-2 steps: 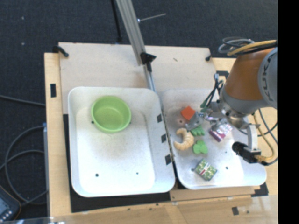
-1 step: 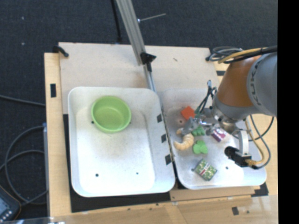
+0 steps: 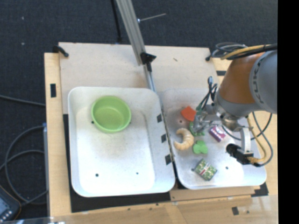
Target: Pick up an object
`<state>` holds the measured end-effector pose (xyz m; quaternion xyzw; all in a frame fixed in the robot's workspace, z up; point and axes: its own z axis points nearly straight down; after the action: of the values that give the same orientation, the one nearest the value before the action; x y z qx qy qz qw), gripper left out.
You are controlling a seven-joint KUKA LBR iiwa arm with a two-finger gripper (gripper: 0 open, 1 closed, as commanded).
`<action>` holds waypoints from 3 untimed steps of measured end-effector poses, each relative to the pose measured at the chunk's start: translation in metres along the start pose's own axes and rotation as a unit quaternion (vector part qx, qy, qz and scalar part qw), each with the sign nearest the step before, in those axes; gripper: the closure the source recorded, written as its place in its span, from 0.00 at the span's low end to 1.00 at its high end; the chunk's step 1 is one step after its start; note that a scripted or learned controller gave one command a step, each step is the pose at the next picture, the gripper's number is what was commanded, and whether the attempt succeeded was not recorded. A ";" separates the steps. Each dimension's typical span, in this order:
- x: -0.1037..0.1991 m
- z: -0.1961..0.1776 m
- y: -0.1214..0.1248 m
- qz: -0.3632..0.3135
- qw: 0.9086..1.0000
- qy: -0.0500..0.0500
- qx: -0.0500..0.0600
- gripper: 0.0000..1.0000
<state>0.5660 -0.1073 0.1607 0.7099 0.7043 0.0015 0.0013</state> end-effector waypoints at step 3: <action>0.060 -0.077 0.003 -0.007 1.000 0.000 0.001 1.00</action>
<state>0.5692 -0.0477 0.2374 0.7048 0.7094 0.0006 0.0002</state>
